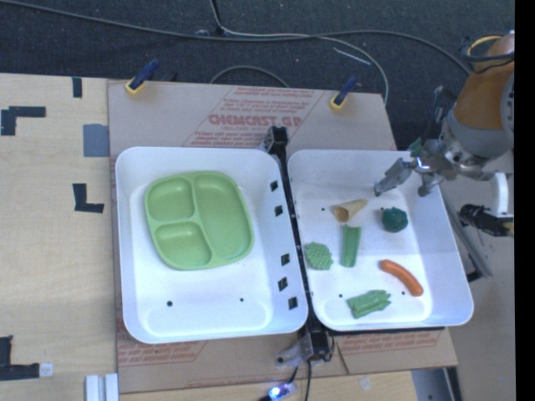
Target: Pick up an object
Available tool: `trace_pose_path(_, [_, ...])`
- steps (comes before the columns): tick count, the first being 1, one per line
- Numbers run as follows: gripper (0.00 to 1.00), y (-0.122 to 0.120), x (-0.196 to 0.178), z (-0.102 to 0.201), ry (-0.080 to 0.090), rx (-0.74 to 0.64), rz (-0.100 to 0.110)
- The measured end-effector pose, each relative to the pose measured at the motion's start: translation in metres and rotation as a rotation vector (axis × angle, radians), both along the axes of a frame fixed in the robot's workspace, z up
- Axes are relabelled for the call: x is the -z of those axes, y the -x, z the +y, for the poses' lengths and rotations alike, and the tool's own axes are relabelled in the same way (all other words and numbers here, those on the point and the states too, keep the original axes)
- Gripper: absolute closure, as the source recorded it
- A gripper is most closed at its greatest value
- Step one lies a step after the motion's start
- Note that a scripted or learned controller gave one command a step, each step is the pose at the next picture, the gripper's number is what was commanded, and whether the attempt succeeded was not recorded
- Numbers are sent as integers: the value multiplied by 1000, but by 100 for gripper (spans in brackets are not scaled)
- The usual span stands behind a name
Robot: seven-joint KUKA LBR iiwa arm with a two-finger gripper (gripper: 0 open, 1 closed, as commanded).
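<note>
Cropping at the right edge hides most of the arm (489, 98); gripper (406, 179) hovers over the right bin (443, 249), jaws spread, nothing between them. Below sit a cone (349, 210), dark green lump (394, 219), green stick (350, 246) lying upright, orange sausage (402, 276) running diagonally. Green tray (199, 220) fills the left bin (134, 249).
</note>
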State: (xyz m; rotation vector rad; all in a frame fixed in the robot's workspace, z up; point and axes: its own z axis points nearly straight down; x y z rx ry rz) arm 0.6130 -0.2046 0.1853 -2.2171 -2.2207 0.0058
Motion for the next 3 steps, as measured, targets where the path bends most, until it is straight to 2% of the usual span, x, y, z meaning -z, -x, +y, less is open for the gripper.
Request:
trace_pose_path(1, [0,-2,64,-2,0,0,2])
trace_pose_path(2, [0,-3,101,-1,3,-1,-6])
trace_pose_path(3, [100,-4,88,-2,5,-1,-9])
